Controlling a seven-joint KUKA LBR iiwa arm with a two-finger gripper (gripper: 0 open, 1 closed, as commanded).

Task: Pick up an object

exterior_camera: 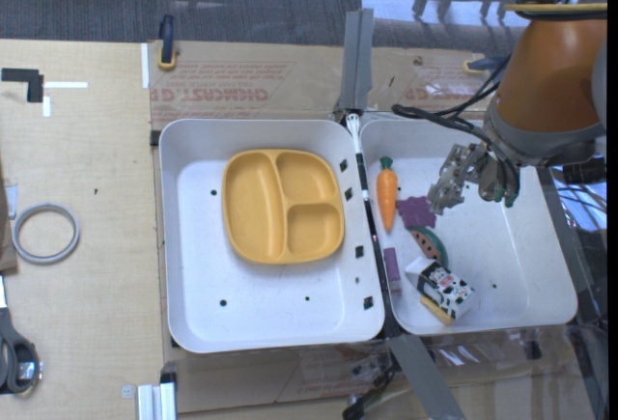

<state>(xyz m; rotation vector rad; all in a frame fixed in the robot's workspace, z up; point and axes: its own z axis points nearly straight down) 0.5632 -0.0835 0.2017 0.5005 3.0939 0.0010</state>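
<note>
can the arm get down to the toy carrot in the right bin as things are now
Probably yes. The carrot lies in the open near the left wall of the right bin, with nothing on top of it. The gripper hangs just to its right, above the purple piece. The close bin wall could crowd one finger.

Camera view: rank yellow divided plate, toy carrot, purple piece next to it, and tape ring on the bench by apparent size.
1. Yellow divided plate, clearly largest.
2. Tape ring.
3. Toy carrot, longer than the ring is wide but much thinner, so these two are close.
4. Purple piece, smallest.
</note>
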